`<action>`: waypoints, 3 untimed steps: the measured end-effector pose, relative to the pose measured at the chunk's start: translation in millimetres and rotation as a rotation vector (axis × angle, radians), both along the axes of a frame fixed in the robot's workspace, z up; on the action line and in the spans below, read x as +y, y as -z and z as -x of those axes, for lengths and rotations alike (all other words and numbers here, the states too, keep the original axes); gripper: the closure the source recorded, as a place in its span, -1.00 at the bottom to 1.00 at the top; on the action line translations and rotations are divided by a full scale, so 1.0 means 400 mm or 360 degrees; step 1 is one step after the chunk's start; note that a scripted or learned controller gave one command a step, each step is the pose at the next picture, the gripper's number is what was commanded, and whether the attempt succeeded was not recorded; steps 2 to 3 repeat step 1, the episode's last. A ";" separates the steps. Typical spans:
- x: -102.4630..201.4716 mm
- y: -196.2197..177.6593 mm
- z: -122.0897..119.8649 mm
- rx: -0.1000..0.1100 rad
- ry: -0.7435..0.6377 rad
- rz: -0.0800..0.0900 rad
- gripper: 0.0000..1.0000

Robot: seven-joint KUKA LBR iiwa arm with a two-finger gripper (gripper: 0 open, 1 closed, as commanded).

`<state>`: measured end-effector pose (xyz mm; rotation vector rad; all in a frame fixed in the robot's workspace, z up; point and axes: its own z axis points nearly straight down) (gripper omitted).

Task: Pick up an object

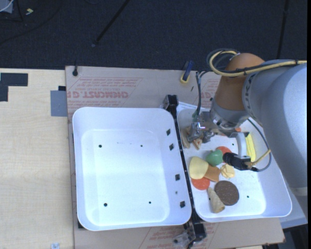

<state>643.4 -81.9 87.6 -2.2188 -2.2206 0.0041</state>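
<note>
Right bin (269,204): toys (213,173) just below hand (197,137)

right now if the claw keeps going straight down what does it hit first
Most likely the tan object lying just under the claw at the right bin's upper left corner, though depth is hard to judge from this slanted view.

The grey arm (280,118) is running off the right edge of the view and covering the far right part of the right white bin (259,204). The hand (198,137) is sitting low among small tan pieces (189,136), too small and cluttered to tell how its fingers are standing. A yellow strip (250,147) is lying partly under the arm's cables. A small metal clamp (189,236) below the worktop's front edge is appearing blurred.
</note>
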 end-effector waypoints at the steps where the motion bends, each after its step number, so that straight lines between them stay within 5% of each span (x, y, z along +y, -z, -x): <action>1: 0.235 -0.260 0.106 -0.0002 -0.0004 -0.0004 1.00; 3: 0.235 -0.260 0.106 -0.0002 -0.0004 -0.0004 1.00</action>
